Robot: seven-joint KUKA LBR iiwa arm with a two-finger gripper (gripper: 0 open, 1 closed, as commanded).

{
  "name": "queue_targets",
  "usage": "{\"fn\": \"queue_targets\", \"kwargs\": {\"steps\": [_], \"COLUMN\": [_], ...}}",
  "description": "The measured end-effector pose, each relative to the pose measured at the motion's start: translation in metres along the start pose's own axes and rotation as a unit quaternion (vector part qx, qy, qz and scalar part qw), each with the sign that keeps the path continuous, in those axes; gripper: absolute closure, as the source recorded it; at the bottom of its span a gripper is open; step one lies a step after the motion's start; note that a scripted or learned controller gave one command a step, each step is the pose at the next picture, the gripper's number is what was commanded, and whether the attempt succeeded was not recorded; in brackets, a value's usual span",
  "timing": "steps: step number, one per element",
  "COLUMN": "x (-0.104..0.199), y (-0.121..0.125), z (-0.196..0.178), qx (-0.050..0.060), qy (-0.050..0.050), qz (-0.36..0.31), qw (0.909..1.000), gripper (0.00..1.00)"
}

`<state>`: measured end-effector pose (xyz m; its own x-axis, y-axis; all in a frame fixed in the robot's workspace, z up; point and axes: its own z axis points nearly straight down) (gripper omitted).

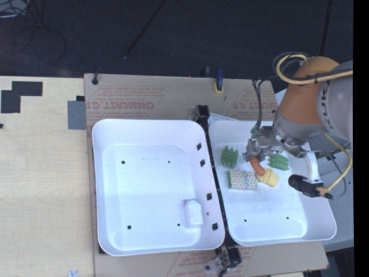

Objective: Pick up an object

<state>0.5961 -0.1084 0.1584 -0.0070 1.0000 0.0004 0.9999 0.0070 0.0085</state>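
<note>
Toys sit bunched in the right white bin (311, 227), so the claw (254, 152) hangs low over the small orange carrot (258, 166); I cannot tell its grip.

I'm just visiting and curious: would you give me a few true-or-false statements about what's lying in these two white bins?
1. A white block lies in the left bin. True.
2. The green ridged piece sits in the left bin. False: it is in the right bin, near the divider.
3. The orange item lies beside a yellow piece. True.
4. The gripper hovers over the left bin. False: it is over the right bin, by the orange item.
5. A patterned block lies in the right bin. True.
</note>
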Motion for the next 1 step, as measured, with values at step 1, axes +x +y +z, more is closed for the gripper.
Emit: {"fn": "queue_targets", "kwargs": {"steps": [1], "x": [0.0980], "y": [-0.0145], "z": [-0.0438], "qx": [0.004], "qy": [0.002], "qz": [-0.001], "qw": [1.0000], "gripper": [1.00]}}
